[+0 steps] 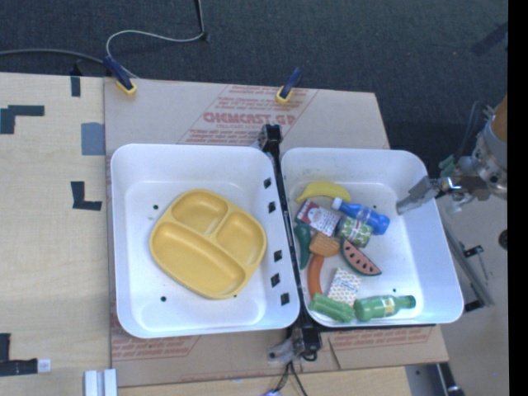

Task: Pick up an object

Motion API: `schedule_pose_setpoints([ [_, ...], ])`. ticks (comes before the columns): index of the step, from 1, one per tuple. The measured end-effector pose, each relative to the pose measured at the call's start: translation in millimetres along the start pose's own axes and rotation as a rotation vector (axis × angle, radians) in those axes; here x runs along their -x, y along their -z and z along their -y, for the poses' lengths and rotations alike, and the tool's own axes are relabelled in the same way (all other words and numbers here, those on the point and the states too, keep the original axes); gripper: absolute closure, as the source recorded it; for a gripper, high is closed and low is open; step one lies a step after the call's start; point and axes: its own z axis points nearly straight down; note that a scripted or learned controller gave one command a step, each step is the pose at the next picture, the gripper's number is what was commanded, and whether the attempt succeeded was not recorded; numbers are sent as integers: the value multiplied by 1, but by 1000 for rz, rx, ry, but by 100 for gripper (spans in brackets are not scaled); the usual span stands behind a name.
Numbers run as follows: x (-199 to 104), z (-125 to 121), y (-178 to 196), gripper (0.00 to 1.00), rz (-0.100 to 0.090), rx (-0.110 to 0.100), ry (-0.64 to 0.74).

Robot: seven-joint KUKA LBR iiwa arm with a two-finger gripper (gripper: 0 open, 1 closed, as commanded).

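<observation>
The right bin holds several toy foods in a pile. Among them are a yellow banana, a blue bottle, a red and white packet, a watermelon slice, an orange carrot and a green bottle. My gripper hangs over the bin's right rim, to the right of the blue bottle and apart from every object. Nothing is seen in its grasp.
A yellow divided plate lies in the left bin. The black divider runs between the two bins. Yellow and blue clamps hold the cardboard at the back. The arm's wrist is at the right edge.
</observation>
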Motion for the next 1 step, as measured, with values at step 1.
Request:
schedule_pose_setpoints([
  [1, -1, -95, -131, 0, -1, -3, 1],
])
